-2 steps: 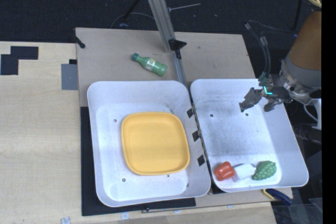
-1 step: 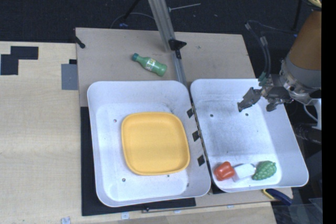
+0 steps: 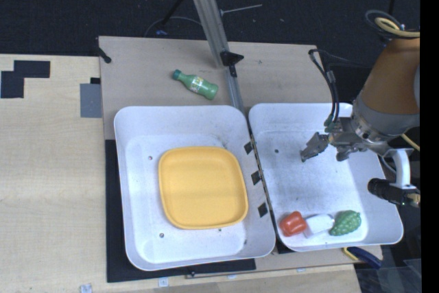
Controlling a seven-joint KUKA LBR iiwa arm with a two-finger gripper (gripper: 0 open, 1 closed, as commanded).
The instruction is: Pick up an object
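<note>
Gripper (image 3: 326, 149): jaws spread apart, nothing between them; hangs above the bare floor of the right bin (image 3: 295, 178), probably poised between tries.

Nearest the jaws, toward the bin's front rim: a row of three small pieces, well apart from the fingers. Red pepper (image 3: 293, 223), white piece (image 3: 319, 224) and green piece (image 3: 345, 221), each touching or just beside the next. Likely candidates for the pick; crowding against the rim probably leaves little room for a finger on either side.

Farther off, past the divide between the bins: yellow plate (image 3: 202, 186), lying flat in the left bin (image 3: 137, 141), probably too broad for these jaws.

Farthest, outside both bins: green bottle (image 3: 195, 84), lying on its side on the bench. Carries a pale label; lettering too small to read. No other writing legible.
</note>
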